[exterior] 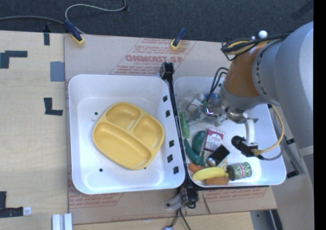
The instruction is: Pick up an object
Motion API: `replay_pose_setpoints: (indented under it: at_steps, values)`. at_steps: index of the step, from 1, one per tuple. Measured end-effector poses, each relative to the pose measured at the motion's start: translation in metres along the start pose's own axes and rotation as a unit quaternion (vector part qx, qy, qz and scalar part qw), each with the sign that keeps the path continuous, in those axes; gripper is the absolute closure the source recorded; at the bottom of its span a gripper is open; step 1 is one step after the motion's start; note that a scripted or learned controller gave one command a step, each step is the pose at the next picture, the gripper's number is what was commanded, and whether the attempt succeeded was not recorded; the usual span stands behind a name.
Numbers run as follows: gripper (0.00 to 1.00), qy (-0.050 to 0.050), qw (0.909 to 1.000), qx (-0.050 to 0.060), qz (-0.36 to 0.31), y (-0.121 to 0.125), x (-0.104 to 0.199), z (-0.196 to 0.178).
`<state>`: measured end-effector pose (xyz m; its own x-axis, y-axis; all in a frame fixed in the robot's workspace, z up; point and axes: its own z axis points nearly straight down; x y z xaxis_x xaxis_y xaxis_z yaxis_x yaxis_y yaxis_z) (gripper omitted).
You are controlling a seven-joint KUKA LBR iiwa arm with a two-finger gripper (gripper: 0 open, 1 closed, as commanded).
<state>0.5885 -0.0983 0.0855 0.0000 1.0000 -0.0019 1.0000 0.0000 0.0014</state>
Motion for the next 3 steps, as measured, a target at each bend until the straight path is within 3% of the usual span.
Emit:
replay_pose_setpoints:
  at_steps: [1, 2, 3]
  values:
    - [0.00, -0.002, 1.0000, 0.000, 0.001, 0.021, 0.002, 0.000]
    - [0.00, -0.001, 1.0000, -0.001, 0.000, -0.014, 0.002, 0.000]
    - [1.00, -0.001, 1.0000, -0.002, 0.000, -0.013, 0.002, -0.010]
